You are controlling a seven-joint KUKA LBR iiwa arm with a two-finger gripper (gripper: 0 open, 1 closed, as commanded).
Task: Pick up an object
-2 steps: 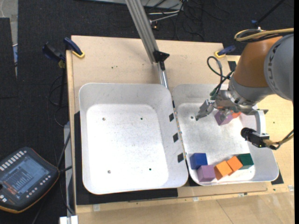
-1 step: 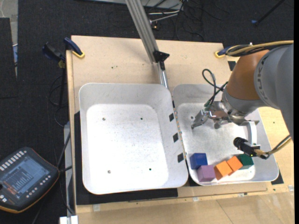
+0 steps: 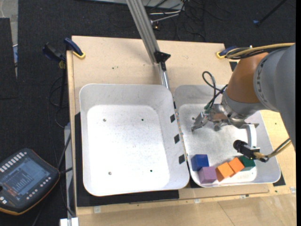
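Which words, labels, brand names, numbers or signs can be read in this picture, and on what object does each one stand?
No text can be read in this picture.
Handheld control pendant beside the bench: its screen shows lines of display content, too small and blurred to read.
Small dark tabs along the wall between the two bins: no readable marking.
Blue, purple, orange and green blocks in the right bin: plain faces, no lettering.
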